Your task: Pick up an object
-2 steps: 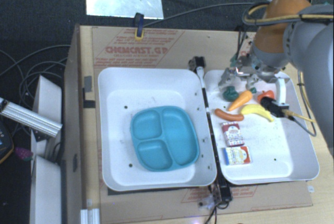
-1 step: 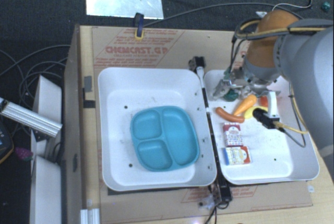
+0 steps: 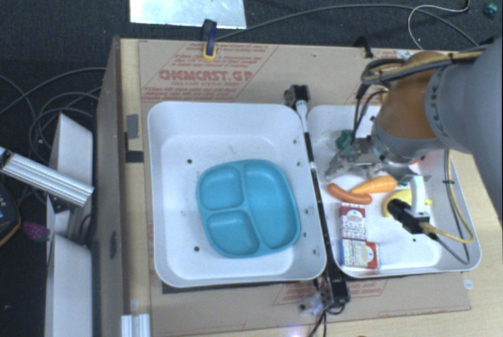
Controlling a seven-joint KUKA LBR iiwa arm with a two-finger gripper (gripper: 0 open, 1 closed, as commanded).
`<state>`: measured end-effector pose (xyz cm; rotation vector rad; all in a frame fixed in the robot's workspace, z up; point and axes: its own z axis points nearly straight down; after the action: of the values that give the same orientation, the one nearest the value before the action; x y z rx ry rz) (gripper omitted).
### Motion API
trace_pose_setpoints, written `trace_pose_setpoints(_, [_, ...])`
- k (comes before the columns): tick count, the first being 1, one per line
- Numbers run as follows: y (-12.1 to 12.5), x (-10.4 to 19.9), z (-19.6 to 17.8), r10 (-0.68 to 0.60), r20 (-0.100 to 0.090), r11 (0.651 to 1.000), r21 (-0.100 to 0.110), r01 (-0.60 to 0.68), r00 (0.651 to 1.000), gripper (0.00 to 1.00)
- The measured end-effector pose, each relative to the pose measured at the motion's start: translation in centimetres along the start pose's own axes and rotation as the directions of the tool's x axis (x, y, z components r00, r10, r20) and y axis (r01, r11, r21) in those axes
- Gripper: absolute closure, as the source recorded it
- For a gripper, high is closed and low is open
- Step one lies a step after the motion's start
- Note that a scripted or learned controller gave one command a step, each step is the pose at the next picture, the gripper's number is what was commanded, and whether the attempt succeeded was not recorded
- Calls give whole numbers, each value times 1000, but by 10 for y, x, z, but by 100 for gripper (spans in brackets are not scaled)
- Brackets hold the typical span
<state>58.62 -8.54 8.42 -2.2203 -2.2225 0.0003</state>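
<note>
- The carrot [image 3: 376, 185], a toy by its look, lies in the right bin [image 3: 405, 253] just up the view from the box [image 3: 355, 237]. It is on its side, with its thick end pointing away from the box to the right.
- The claw [image 3: 344, 164] hangs a little farther up from the box than the carrot, close over the carrot's thin end. Whether it is wide or narrow I cannot tell, and nothing can be seen held in it.
- A red sausage [image 3: 346, 192] lies between the carrot and the box, touching or nearly touching the carrot. A yellow piece [image 3: 399, 199] sits to the right of the box, and a small green thing [image 3: 344, 141] lies beyond the claw.
- Well left of the box, a blue plate [image 3: 247, 206] rests in the left bin [image 3: 174, 170].
- The carrot is probably light, hollow, stiff plastic, smooth and tapered, so it may roll or slip out towards its thin end.
- The best hold is likely across the thicker middle, square to its length and clear of the sausage.
- Too low or off-centre a close could nudge it against the sausage or catch both.
</note>
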Motion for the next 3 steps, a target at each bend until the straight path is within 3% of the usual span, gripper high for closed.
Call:
trace_pose_setpoints(2, [-54,-12,0,1,0,1000,0,-1,1000,0])
trace_pose_setpoints(3, [-41,-45,0,1,1,1000,-2,-1,1000,0])
